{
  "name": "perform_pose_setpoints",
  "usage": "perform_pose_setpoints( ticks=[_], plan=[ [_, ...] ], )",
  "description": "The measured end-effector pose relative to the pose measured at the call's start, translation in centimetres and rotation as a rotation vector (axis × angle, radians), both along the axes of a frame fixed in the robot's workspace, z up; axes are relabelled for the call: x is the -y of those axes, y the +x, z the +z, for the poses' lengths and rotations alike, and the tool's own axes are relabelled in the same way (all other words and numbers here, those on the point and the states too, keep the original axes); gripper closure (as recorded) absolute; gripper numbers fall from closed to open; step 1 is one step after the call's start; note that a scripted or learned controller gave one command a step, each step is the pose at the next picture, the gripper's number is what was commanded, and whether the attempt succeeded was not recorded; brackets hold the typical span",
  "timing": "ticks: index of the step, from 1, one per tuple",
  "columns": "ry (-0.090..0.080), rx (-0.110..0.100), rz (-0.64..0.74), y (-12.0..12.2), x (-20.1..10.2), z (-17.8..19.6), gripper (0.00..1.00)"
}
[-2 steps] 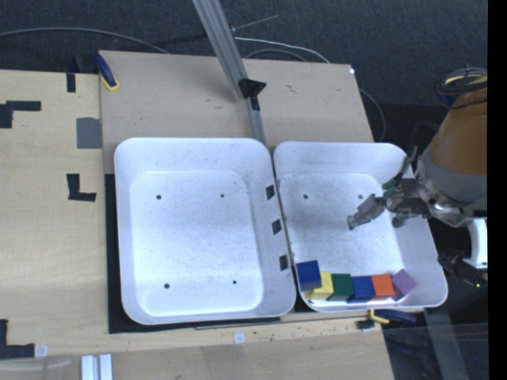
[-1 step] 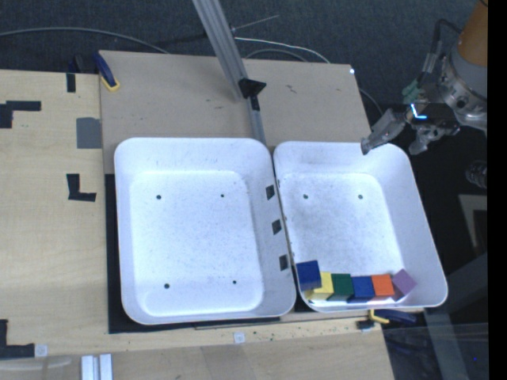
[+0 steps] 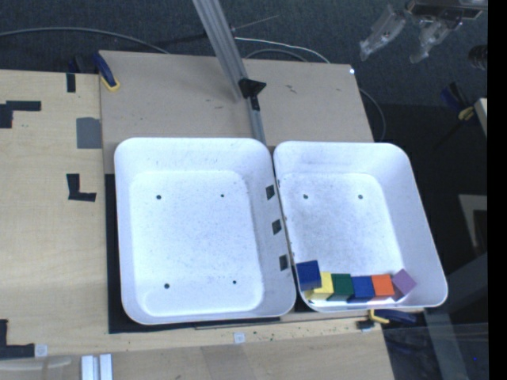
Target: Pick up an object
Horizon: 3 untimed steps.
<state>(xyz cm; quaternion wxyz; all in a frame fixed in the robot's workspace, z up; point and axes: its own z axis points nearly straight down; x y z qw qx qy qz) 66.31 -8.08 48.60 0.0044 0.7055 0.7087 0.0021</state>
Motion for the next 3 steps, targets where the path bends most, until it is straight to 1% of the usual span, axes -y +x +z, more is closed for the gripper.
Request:
perform_pose_setpoints(
  ticks=[1, 2, 3],
  plan=[
    [0.002, -0.019, -0.009, -4.4, 5.5, -11.8, 0.0],
    [0.005, -0.003, 0.005, 1.2, -6.2, -4.3, 0.0],
    [0.003, -0.018, -0.007, -7.9, -3.2, -11.2, 0.0]
  ],
)
